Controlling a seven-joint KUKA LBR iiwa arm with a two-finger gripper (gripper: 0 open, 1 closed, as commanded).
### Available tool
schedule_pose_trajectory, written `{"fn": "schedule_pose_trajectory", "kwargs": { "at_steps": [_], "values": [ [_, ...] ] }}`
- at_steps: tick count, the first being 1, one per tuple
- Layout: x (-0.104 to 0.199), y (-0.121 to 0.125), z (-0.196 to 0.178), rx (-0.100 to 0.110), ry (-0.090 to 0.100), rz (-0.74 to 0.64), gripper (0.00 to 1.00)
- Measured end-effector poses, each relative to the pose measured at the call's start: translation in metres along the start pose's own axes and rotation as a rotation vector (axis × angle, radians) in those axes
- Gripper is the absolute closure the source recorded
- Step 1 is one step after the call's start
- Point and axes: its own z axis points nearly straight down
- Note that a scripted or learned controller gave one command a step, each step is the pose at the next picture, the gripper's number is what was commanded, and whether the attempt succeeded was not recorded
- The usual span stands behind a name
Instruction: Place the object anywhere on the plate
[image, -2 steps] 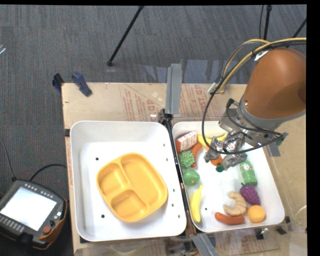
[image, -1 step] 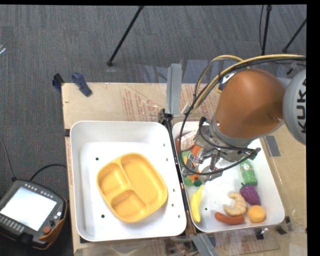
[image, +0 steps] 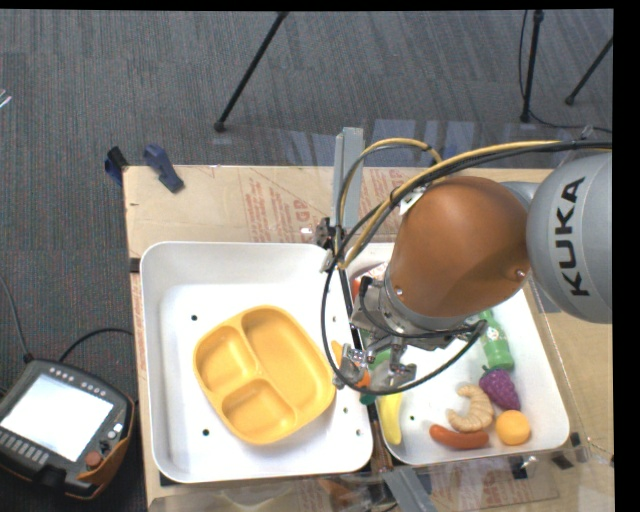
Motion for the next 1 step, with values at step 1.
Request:
{"fn": "schedule_pose_trajectory", "kwargs": {
  "at_steps": [1],
  "values": [
    [-0.0002,-0.0001,-0.0004,0.001,0.0,-0.001,0.0]
  ]
}}
